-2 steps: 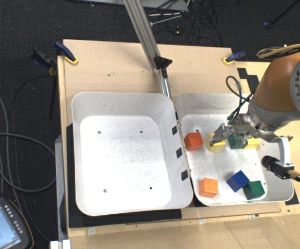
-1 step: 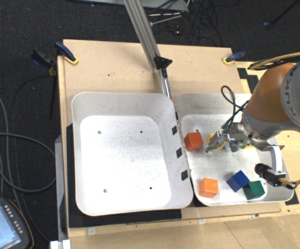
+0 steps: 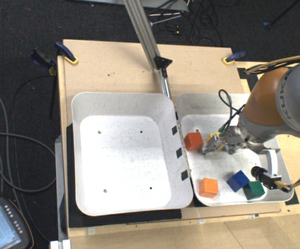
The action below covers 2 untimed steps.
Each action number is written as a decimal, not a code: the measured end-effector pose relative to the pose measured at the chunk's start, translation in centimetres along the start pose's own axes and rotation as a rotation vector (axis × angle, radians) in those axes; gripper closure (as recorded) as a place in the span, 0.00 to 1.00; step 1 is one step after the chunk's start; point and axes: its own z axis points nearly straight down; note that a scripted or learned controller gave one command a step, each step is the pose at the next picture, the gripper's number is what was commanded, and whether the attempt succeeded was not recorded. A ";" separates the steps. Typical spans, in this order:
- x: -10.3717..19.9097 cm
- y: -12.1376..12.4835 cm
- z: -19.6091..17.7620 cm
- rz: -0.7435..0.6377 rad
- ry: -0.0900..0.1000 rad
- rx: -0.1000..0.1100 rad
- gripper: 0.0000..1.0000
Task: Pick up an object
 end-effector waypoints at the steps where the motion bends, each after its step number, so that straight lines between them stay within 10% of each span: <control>1: 0.0 0.1 -1.1 0.001 0.000 -0.003 1.00; 2: -0.4 0.3 -7.4 -0.002 -0.002 -0.008 1.00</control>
